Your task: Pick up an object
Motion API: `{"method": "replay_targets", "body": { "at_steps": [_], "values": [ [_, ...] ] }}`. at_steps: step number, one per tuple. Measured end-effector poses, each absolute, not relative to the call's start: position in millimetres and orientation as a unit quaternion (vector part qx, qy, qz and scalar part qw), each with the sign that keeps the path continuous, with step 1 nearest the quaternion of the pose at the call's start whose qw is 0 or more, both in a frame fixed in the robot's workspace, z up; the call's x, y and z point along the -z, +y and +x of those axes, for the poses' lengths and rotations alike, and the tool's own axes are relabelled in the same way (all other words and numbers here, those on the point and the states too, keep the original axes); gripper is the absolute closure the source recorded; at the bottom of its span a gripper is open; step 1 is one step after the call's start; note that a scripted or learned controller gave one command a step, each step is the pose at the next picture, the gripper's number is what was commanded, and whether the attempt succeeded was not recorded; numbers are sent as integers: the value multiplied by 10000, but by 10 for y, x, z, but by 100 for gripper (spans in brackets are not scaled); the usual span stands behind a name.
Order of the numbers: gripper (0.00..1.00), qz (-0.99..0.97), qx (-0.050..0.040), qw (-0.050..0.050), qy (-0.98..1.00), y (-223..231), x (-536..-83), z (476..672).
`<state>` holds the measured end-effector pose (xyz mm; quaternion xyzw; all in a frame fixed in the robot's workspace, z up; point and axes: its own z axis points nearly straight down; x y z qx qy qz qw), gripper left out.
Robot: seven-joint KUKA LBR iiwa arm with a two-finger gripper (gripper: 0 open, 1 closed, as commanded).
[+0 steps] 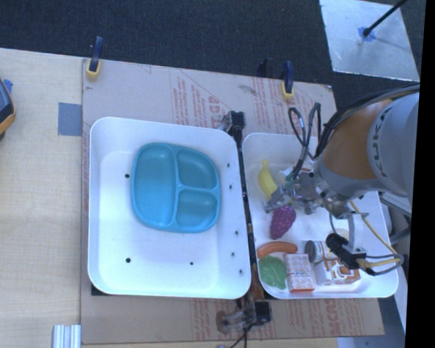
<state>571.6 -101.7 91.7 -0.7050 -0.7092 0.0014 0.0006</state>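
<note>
The arm is down in the right bin (387, 287), its gripper (288, 200) hovering right over the purple grapes (281, 220), with the yellow banana (267, 180) just beside. Whether the jaws are apart or together cannot be told (wrist and cables crowd the spot). The danger looks plain: a close could glance off the bumpy grapes or nudge the banana instead.
</note>
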Motion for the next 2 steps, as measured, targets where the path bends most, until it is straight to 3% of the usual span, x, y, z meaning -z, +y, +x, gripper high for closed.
{"method": "replay_targets", "body": {
  "at_steps": [1,2],
  "values": [
    [100,-7043,-23,7,-7099,-1025,-1019,5717],
    [100,-7057,-5,15,-7085,-380,-1920,5868]
  ]
}}
